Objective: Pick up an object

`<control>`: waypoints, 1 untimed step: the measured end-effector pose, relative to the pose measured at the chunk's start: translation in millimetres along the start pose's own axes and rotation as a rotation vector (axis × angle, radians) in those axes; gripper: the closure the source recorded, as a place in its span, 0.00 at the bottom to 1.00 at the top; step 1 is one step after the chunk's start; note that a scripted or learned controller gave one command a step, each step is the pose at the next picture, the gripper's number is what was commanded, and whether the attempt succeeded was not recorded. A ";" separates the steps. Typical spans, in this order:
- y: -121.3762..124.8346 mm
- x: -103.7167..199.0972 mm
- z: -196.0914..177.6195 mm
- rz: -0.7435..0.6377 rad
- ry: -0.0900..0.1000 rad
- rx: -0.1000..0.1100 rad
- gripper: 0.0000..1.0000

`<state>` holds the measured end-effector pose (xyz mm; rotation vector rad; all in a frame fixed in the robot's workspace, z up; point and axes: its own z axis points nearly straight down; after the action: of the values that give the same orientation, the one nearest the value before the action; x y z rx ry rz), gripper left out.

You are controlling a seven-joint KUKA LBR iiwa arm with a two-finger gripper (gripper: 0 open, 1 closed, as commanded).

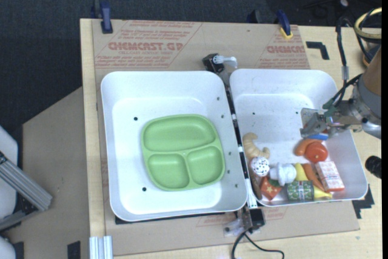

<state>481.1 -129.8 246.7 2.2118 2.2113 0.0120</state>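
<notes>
Several small toy items lie along the front of the right bin (273, 100). Among them are a red round toy (313, 150), a red and white carton (331, 176), a green can (299, 191), a white spotted piece (260, 165) and a tan figure (251, 145). My gripper (314, 124) hangs at the bin's right side, just above and behind the red round toy. Nothing shows as lifted with it.
The left bin (121, 100) holds a green divided plate (182, 151). A small black and white part (217, 61) sits at the back between the bins. Blue (106, 15) and yellow (284, 24) clamps hold the brown board's far edge.
</notes>
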 end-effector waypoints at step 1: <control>7.7 59.5 -20.9 -0.007 0.005 0.012 1.00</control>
<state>488.5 -70.3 267.4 2.2128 2.2272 0.0043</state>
